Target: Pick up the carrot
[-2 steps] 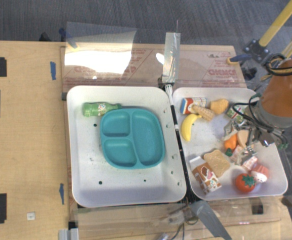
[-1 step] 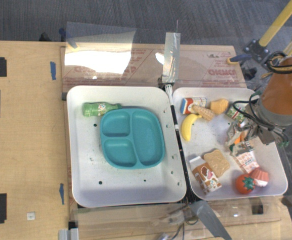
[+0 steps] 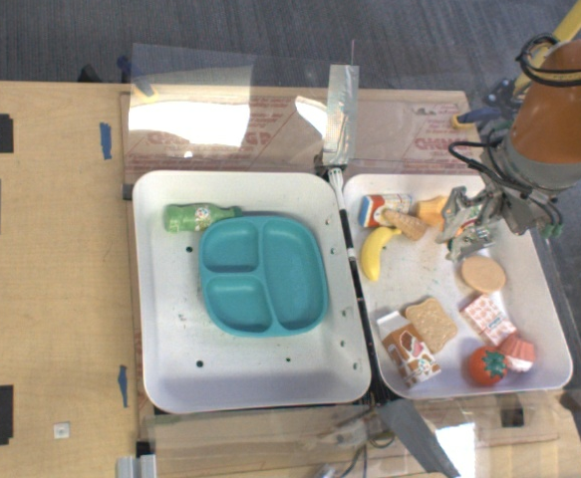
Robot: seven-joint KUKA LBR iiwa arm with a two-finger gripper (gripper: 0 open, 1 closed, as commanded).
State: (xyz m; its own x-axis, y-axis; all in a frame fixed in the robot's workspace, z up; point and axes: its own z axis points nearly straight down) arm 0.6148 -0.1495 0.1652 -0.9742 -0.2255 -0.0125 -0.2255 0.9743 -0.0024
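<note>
The carrot [image 3: 432, 209] is a short orange piece lying near the back of the right bin [image 3: 554, 312], next to a tan, brown-tipped food piece [image 3: 405, 223]. My gripper [image 3: 468, 225] hangs low over the bin just right of the carrot, under the orange-banded wrist [image 3: 559, 98]. A narrow gap separates the gripper from the carrot, and nothing shows as held.
Around it lie a banana [image 3: 372, 252], a red-white-blue can [image 3: 372, 210], a tan disc [image 3: 483, 273], a bread slice [image 3: 432, 323], a brown carton [image 3: 412, 354], a pink packet [image 3: 487, 317], a tomato [image 3: 486, 365] and a pink cupcake [image 3: 518, 350]. The left bin [image 3: 160, 347] holds a teal divided plate [image 3: 263, 272] and a green bottle [image 3: 198, 216].
</note>
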